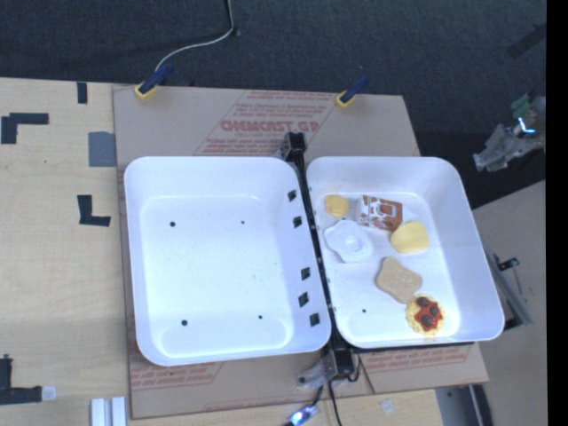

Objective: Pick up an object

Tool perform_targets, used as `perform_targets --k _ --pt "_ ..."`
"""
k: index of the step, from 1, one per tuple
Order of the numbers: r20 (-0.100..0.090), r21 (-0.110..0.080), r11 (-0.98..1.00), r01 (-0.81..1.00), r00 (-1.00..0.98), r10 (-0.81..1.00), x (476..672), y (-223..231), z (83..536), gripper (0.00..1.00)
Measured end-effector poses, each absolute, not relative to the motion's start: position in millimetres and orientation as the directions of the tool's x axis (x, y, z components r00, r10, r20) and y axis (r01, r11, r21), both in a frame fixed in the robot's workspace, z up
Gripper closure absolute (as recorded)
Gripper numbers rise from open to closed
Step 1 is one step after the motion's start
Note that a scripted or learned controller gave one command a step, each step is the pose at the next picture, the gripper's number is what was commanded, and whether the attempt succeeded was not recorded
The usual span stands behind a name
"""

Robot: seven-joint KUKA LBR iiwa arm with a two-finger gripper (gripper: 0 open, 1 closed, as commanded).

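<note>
The right white bin [461, 204] holds several small items. A small yellow round piece [336, 206] lies near the divider, with a brown-and-white packet [382, 212] beside it. Below them sit a white egg-like piece [349, 242] and a yellow lump [409, 237]. A tan bread-shaped slice [397, 279] lies nearer the front. A yellow tart with red topping [425, 315] rests in the front right corner. My gripper [508, 146] hangs outside the bin, off its far right corner and well apart from every item.
The left white bin [142, 238] stands next to the right one on a cardboard sheet [257, 122]. Blue-and-yellow clamps [153, 82] [352, 90] pin the sheet's back edge. A cable [200, 47] runs across the dark floor behind.
</note>
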State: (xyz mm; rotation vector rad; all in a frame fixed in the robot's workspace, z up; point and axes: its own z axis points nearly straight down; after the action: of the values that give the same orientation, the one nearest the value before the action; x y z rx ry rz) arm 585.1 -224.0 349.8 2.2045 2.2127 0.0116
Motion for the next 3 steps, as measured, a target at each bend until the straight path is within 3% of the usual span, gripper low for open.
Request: perform_targets --k 1,2,3 --pt "-0.008 0.019 0.003 1.0 -0.003 1.0 584.8 -223.5 539.5 1.0" --pt "-0.002 0.004 0.007 1.0 -0.007 1.0 672.3 -188.4 534.1 1.0" --pt "0.004 -0.011 0.003 1.0 -0.003 1.0 590.5 -135.2 456.9 1.0"
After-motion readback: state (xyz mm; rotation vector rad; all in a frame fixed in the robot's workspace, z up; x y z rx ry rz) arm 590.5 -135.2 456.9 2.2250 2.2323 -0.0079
